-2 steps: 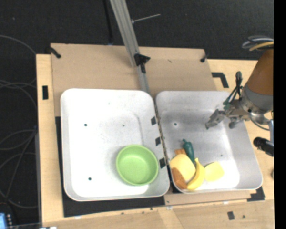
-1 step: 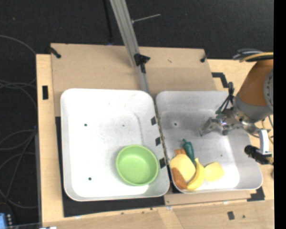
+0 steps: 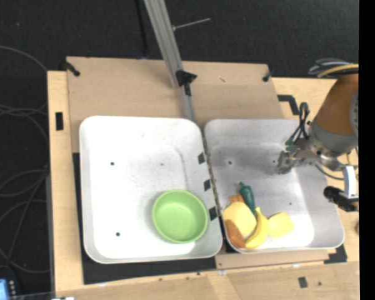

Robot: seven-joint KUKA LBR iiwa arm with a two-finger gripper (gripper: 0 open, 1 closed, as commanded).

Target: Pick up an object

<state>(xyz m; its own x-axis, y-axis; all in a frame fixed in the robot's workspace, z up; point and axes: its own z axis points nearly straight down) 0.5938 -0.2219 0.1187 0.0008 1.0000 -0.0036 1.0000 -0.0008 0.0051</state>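
Observation:
A green bowl (image 3: pixel 180 215) sits in the left bin (image 3: pixel 112 142), near its front right corner. In the right bin (image 3: pixel 237 136) a cluster lies at the front: a yellow banana (image 3: pixel 259 230), a yellow rounded piece (image 3: pixel 239 216), a yellow lemon-like item (image 3: pixel 280 225), a brown item (image 3: pixel 234 232) and a small dark green item (image 3: pixel 247 196). My gripper (image 3: pixel 286 160) hangs over the right bin's back right part, well behind the cluster, with nothing visible between its fingers.
A metal pole (image 3: pixel 169 49) slants from the top down to the gap between the bins. The arm's orange band (image 3: pixel 337 108) is at the right edge. Wooden bench (image 3: pixel 144 86) surrounds both bins; cables lie on the dark floor at left.

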